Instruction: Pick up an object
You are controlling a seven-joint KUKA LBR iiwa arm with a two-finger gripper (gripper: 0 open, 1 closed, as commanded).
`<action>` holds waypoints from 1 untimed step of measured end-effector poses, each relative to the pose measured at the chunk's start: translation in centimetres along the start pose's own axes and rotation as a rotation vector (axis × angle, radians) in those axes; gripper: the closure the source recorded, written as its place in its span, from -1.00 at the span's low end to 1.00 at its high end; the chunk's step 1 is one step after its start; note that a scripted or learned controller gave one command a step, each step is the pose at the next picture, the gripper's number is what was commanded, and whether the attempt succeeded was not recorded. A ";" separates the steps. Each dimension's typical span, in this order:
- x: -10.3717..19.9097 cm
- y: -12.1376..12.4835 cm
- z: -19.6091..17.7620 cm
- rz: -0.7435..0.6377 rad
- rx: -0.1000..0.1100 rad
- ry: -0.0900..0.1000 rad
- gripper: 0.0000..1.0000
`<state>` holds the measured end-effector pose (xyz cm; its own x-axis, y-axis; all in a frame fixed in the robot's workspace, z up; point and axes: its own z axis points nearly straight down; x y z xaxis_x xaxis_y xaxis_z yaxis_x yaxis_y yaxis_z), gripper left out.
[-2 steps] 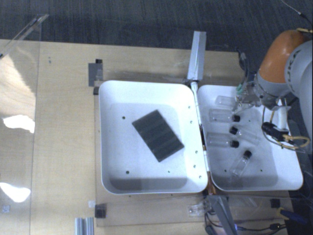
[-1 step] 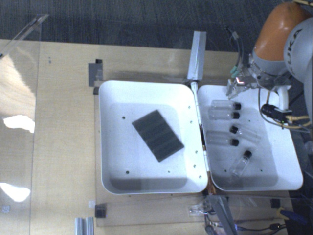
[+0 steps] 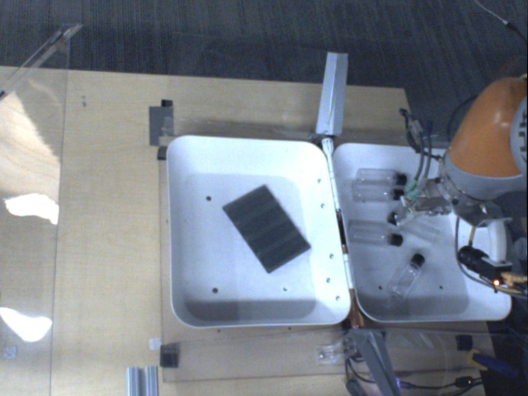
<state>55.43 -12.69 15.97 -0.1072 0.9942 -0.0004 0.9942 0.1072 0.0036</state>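
Note:
The right bin holds several clear vials with black caps. One vial lies near the bin's far left. Another vial lies along the left wall. A third vial is tilted at the front middle. The arm, with its orange band, reaches in from the right. Its gripper hangs low over the middle of the right bin, among the vials. In the left bin a dark grey ribbed rectangular pad lies flat and turned at an angle.
A metal post stands behind the seam between the bins. Cables hang off the arm over the right bin's right side. A black bracket sits at the left bin's far corner. Wooden bench surrounds the bins.

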 end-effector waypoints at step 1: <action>0.1 0.2 -1.0 -0.004 -0.005 -0.001 1.00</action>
<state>55.66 -12.60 16.96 -0.1109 0.9938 -0.0017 0.9938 0.1109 0.0082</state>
